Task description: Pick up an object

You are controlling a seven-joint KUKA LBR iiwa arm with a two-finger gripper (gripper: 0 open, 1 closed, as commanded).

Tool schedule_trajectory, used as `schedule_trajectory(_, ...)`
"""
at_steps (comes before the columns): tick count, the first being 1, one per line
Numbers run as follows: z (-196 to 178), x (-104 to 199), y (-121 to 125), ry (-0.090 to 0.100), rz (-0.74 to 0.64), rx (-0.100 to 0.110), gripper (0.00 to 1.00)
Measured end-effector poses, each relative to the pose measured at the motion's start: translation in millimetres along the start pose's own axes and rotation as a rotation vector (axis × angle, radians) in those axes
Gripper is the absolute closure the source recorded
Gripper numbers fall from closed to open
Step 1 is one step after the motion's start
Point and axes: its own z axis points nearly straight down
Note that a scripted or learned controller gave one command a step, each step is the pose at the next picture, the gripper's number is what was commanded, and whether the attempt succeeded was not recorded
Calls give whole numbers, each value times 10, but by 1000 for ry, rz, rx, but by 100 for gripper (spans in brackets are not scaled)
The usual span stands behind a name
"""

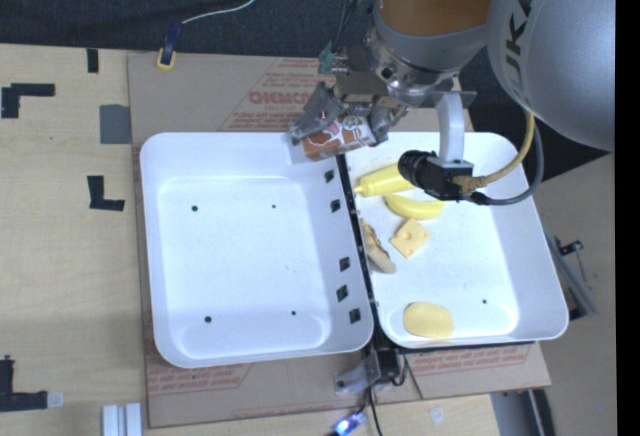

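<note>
Holding an orange-and-white packet (pixel 338 135) up at the top of the bins, right over the dividing wall between them. Gripper (pixel 345 129) with jaws pinched narrow on the packet, one grey finger (pixel 312 114) showing at its 9 o'clock side, the other tucked behind at 3 o'clock. Looks like a real catch, though with little margin: packet tilted, hanging low at its 8 o'clock corner, gripped near one end rather than the middle.

Below and to 4 o'clock of the packet, resting in the right bin (pixel 520 254): a banana (pixel 395 192), a yellow wedge (pixel 408 239), a pale peel-like scrap (pixel 377 249) hard against the divider, a yellow lump (pixel 428 319) down at 6 o'clock. Left bin (pixel 240 254) bare white floor with a few black dots. Black cylinder on a yellow cable (pixel 432 174) slung from the wrist, hovering just over the banana.

For a clean finish: straight up, slowly, no swinging — a tilted, off-centre hold like this probably slips under a sideways jerk. Keep pressure steady; no re-gripping in mid-air. Mind the low corner clearing the bin rim (pixel 300 152), and mind that dangling cylinder not dragging the banana along. Once well above the walls, lift counts as done.
</note>
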Motion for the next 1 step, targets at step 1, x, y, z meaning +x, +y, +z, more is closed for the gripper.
schedule_trajectory(1, -841, 1030, 793, 1, -2, -9, 100)
